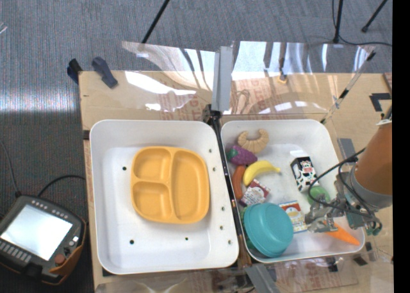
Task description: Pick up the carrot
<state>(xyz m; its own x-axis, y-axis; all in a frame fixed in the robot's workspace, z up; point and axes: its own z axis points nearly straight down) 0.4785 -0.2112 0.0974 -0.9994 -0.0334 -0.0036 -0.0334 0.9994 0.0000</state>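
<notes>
Though its grip state cannot be told, the tool hovers just beside the carrot.

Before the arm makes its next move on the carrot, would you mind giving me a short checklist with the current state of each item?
1. Carrot located, front right corner of right bin: ok.
2. Gripper near carrot, just to its left: ok.
3. Carrot between the fingers: cannot tell.
4. Carrot apart from teal bowl: ok.
5. Carrot off the bin floor: not ok, it appears to lie there.
6. Carrot's thick end unobstructed: cannot tell, the gripper overlaps it.
</notes>
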